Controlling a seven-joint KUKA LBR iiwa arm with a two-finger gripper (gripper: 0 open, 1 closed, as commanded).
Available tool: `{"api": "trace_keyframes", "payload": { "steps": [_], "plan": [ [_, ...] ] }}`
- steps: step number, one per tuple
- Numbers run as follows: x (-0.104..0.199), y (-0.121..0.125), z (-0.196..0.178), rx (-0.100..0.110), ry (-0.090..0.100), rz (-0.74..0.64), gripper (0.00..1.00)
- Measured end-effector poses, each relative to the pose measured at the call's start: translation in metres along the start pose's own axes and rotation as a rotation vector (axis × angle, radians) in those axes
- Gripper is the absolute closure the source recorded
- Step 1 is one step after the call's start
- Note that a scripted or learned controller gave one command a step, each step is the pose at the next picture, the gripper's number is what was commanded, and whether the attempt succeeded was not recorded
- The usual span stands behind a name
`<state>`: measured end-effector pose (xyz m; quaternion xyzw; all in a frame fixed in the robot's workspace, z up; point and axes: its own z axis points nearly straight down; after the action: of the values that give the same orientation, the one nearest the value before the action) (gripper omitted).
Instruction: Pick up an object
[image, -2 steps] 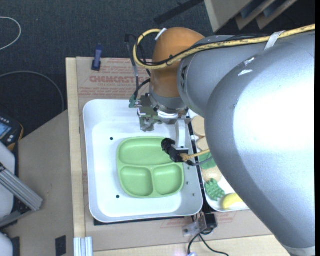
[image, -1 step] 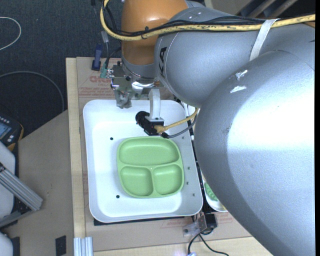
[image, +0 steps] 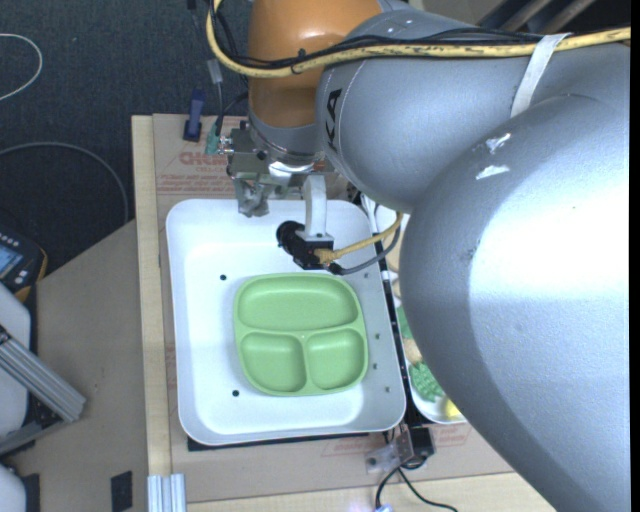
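Grey arm (image: 520, 250) looms over the right bin, its gripper (image: 285, 205), fingers apart with nothing between them, poised above the left bin (image: 190, 300), probably to grasp the green tray (image: 298, 333) lying flat there.

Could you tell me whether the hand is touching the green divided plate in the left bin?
Apart. The camera view shows a strip of bare white bin floor between the hand and the far rim of the green plate.

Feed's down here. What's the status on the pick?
Pincer over the left bin's far end, fingers spread, nothing between them. Green divided tray lies flat mid-bin, untouched. Arm's bulk covers the right bin.
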<state>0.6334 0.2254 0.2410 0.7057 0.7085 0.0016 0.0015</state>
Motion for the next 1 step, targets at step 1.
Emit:
{"api": "trace_keyframes", "payload": {
  "steps": [1],
  "plan": [
    [-0.0023,0.0118,0.1652,0.012,-0.003,0.004,1.00]
  ]
}}
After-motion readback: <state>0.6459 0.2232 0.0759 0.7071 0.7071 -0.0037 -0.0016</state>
